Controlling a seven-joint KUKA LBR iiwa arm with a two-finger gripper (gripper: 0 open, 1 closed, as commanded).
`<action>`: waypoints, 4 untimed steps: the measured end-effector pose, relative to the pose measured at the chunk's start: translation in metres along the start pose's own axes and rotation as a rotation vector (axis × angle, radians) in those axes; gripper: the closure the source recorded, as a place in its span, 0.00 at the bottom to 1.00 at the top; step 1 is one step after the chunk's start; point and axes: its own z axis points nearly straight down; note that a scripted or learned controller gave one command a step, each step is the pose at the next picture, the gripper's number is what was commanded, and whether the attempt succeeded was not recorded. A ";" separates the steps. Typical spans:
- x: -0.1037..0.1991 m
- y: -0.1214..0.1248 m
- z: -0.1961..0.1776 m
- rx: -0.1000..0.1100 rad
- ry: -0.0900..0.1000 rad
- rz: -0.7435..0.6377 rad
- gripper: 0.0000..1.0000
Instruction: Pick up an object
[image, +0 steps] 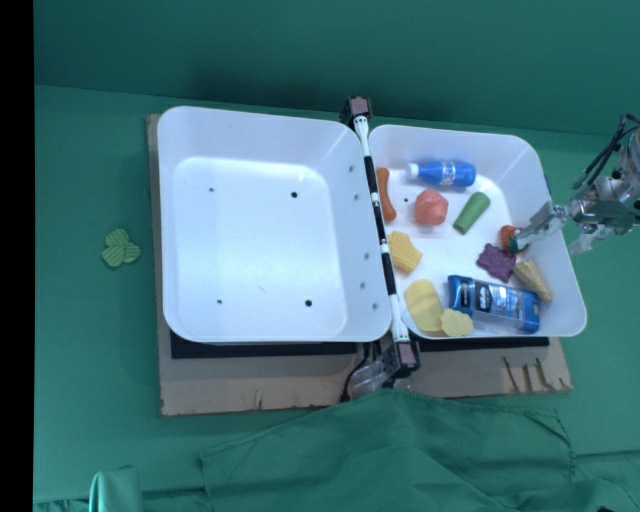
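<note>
At the right bin's (560, 300) three o'clock rim, your tool (530, 232) hovers by a small red object (509, 236); whether it's open or closed, I can't tell. Watch crowding: the purple piece (495, 261) and cone (532, 276) sit just beside, so it could nudge them or snag the rim

I'm seeing smooth, glossy white plastic on the left bin (265, 225) and the right bin (545, 180), both catching a soft sheen. Under them, a matt brown cardboard sheet (250, 385) is showing a rough, torn edge at 6 o'clock. Matt green cloth (400, 455) is lying creased down there too. The blue bottle (443, 173) is looking like shiny plastic, and the gripper (540, 222) is glinting like bare metal at 3 o'clock.
</note>
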 end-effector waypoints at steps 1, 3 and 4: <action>0.030 -0.015 0.067 0.007 0.004 -0.001 0.00; 0.054 0.045 0.089 -0.005 0.002 -0.010 0.00; 0.077 0.004 0.053 -0.001 0.003 -0.003 0.00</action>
